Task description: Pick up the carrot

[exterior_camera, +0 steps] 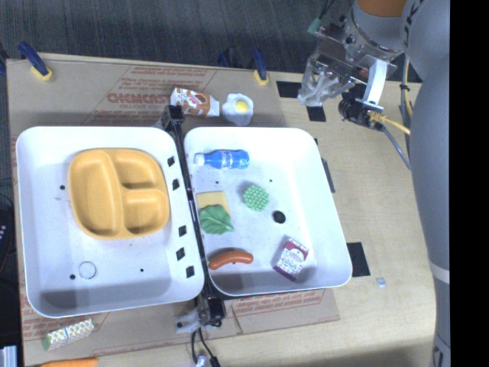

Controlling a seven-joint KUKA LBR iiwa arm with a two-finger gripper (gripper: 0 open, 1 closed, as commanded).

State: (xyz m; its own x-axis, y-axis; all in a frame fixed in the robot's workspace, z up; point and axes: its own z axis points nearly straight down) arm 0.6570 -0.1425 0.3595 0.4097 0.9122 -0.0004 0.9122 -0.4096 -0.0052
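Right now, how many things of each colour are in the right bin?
Blue: 1, bottle
Green: 2, ball and lettuce
Yellow: 1, slice
Red: 2, sausage and carton
Black: 1, dot
Total: 7

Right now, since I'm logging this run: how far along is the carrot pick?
Nothing looks done yet. The grey arm's two-finger gripper hangs past the far right corner of the right shallow white bin. The only carrot-like thing, a thin orange strip cut off by the view's bottom edge, lies on the bench outside the left shallow white bin, far from the gripper. Reaching, grasping and lifting are all left.
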